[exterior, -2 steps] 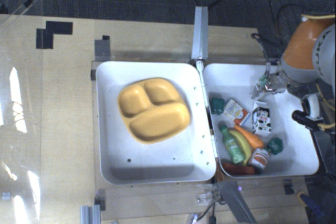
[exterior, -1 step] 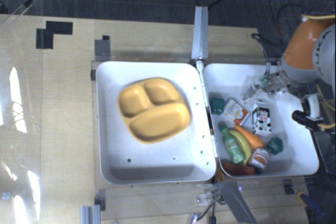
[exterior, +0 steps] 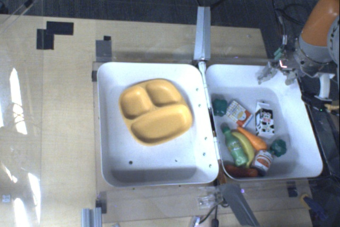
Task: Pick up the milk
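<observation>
Nearest the camera, along the front wall of the right bin, a dark red sausage-like item is lying beside a small red-and-white can. Just behind these, a green bottle, a yellow banana and an orange carrot are resting packed together, all slanting from upper left to lower right. A dark green broccoli-like piece is sitting just to the right of the carrot's tip.

The milk, a small white carton with black cow patches, is lying flat on the bin floor in the middle of the right bin, just behind the carrot. Its long axis is running near to far with a slight tilt, its far end pointing toward the back wall. A small orange-and-white packet is lying just to its left, and a second dark green piece is sitting beside that, close to the divider.

The left bin is holding a moulded yellow tray with three compartments.

Farthest back, the gripper is hanging above the rear rim of the right bin, well apart from the milk, its fingers spread and grasping nothing.
</observation>
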Robot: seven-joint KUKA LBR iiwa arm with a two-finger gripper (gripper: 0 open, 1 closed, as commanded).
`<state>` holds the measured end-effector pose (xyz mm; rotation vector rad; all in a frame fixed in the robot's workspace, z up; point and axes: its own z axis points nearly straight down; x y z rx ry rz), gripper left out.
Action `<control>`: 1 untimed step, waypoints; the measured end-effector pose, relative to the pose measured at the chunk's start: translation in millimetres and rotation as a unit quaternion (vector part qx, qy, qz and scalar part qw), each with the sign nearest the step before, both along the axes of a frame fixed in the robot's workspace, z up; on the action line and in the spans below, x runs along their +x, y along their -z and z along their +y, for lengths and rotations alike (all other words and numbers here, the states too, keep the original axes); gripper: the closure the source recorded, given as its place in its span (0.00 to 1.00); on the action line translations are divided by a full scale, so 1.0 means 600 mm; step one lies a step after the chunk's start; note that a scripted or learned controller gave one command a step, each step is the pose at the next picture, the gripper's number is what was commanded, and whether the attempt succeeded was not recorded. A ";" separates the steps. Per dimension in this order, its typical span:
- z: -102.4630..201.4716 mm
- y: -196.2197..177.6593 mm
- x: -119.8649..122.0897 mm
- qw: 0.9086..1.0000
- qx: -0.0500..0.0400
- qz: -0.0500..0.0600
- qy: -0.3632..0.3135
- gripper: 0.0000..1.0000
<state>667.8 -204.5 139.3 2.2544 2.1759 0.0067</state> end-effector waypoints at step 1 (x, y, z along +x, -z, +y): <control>0.015 0.086 -0.108 1.000 0.001 0.000 -0.010 0.00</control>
